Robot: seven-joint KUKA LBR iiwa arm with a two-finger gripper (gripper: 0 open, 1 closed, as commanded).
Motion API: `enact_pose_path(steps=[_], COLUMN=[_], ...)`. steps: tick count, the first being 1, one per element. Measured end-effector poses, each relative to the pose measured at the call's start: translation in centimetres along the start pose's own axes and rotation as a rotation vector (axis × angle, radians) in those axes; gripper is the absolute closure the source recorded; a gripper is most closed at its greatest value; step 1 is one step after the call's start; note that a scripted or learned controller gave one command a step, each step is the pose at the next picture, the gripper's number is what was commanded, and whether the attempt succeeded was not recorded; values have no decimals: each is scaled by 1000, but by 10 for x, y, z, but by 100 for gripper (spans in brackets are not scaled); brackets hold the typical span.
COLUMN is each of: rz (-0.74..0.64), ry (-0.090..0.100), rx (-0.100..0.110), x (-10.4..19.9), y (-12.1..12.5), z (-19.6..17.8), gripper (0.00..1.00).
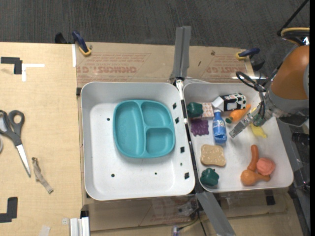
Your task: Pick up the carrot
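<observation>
Closest to the lens: grey arm with its orange band, reaching in from the right and ending in the gripper [242,126] low over the right bin [246,190]. Cannot tell whether the jaws are apart or together; seen only as one slanted grey bar from this angle. Nothing visibly held between them.

Carrot [237,115]: lies in the upper middle of the right bin, just beside the gripper on its far side, close enough to look like touching, though hard to confirm. Looks small, orange, tapered and smooth, lying on its side at a slant, thicker end toward the arm.

Likely troubles from here:
- Could close beside the carrot rather than around it, since the gripper sits slightly off to the near side.
- Might slip out along the taper, being smooth and narrow at one end.
- Risks nudging or catching crowded neighbours: blue bottle [219,127] just to the left, black-and-white toy [233,102] just behind, yellow piece [259,131] just beside the gripper.
- Could mistake the other orange pieces [252,167], well apart toward the near right corner, for the target.
</observation>
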State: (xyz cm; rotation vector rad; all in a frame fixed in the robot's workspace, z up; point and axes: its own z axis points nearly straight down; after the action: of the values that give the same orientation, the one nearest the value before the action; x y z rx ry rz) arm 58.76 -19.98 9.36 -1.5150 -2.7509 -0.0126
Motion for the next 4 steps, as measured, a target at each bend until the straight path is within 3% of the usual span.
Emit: enact_pose_path(steps=[1, 2, 3, 4], rz=[-193, 120, 113, 203], ry=[-5, -5, -5, -8], rx=[7, 5, 7, 6], x=[-50, -50, 37, -16], y=[51, 41, -13, 3], z=[1, 1, 2, -130], gripper=[0, 0, 0, 0])
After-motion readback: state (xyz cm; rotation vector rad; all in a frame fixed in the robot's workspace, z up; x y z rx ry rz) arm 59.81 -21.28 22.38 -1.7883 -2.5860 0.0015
